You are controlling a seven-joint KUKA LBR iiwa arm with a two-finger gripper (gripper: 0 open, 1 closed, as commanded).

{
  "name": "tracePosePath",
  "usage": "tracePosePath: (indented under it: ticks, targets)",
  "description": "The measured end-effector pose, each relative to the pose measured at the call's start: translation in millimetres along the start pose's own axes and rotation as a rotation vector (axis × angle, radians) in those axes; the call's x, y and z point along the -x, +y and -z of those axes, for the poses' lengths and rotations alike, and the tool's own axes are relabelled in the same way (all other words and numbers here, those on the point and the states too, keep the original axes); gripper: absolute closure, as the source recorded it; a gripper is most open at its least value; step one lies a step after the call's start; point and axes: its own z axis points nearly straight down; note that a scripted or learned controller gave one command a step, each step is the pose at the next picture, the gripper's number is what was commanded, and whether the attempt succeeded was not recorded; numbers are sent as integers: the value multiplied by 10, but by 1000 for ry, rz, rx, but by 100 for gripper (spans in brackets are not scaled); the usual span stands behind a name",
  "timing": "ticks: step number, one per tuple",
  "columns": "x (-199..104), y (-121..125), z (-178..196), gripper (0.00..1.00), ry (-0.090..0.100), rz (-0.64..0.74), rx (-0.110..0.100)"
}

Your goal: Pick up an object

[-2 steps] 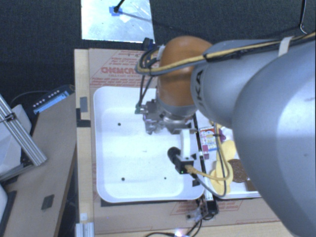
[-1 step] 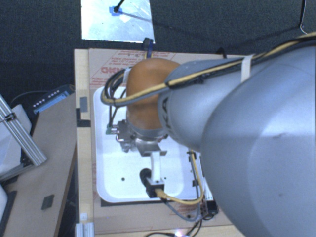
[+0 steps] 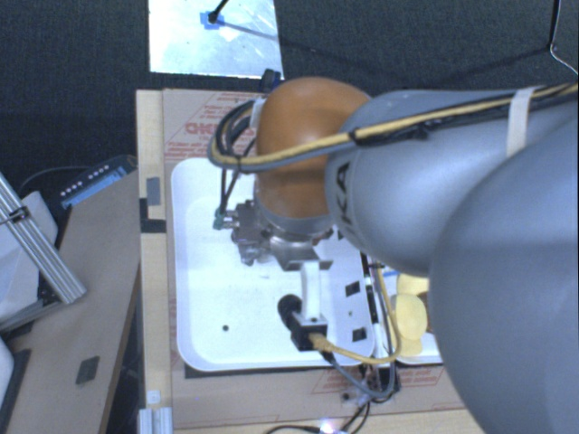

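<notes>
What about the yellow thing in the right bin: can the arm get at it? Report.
Probably yes. The arm hangs over the left bin, next to the yellow thing in the right bin, and nothing visible stands between them. The arm hides part of it, though.

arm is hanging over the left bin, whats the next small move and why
Probably a short shift toward the right bin before any descent. The gripper sits over the left bin, where the floor around it shows plain white with a tiny dark speck. The one clear graspable thing is the pale yellow object in the right bin, partly hidden by the arm.
</notes>
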Motion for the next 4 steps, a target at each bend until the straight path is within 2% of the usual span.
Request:
tracePosePath:
  ticks: [1, 2, 3, 4]
  targets:
    - [-117, -12, 1983, 100, 8, 5, 14]
    - [131, 1013, 1228, 100, -4, -5, -1]
    - [-127, 4, 460, 100, -4, 6, -16]
    - [-112, -134, 2408, 100, 9, 4, 14]
